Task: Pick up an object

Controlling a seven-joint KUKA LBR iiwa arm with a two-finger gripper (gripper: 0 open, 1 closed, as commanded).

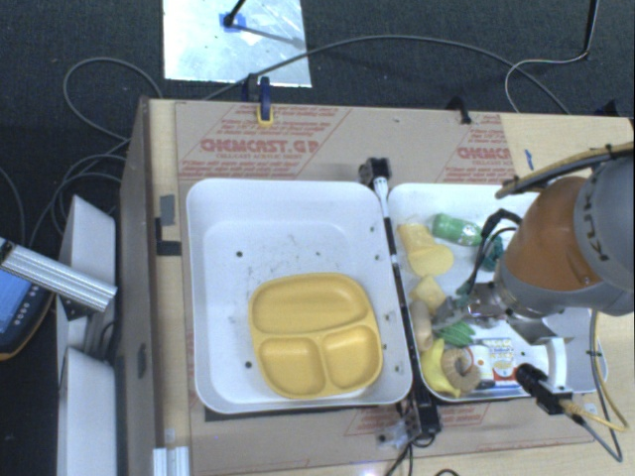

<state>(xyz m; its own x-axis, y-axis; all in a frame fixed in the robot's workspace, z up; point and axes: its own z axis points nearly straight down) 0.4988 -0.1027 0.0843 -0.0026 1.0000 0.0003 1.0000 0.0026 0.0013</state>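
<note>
Yellow and green clutter crowds the right bin (409, 228); the gripper (458, 317) sits low among it, near a yellow bowl (444, 370). Whether its jaws are apart or closed I cannot tell. Likely risk: nudging neighbours aside, or pinching nothing; the green bottle (455, 229) lies farther back

Left bin (213, 266): back half and left strip are bare floor, open from above. Yellow divided tray (316, 333) takes the front-right part, sitting close to the front wall. Right bin (409, 198) is cluttered: green bottle (454, 229), pale yellow pieces (428, 256), more items packed along the divider. Arm (561, 251) covers its right side; tool (458, 310) hangs low over the pile.
</note>
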